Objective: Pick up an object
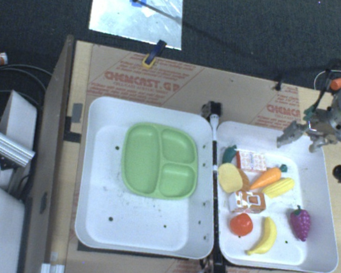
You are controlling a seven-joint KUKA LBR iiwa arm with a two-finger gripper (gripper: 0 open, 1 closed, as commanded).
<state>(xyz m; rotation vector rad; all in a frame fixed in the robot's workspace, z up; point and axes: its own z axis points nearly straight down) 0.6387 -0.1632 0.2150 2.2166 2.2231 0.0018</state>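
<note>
The right bin (326, 191) holds toy food: an orange carrot (263, 178), a yellow corn cob (280, 186), a yellow lemon-like piece (230, 178), a red tomato (241, 224), a banana (264, 237), purple grapes (300, 223), a red-and-white box (252, 160) and a small carton (248, 202). My gripper (303, 138) hangs over the bin's far right corner, above and right of the pile. Its two fingers are spread apart with nothing between them.
The left bin (99, 172) holds a green divided plate (159, 162). A clamp (213, 112) sits at the top of the seam between the bins. Cardboard lies under both bins. Cables and metal brackets crowd the far left.
</note>
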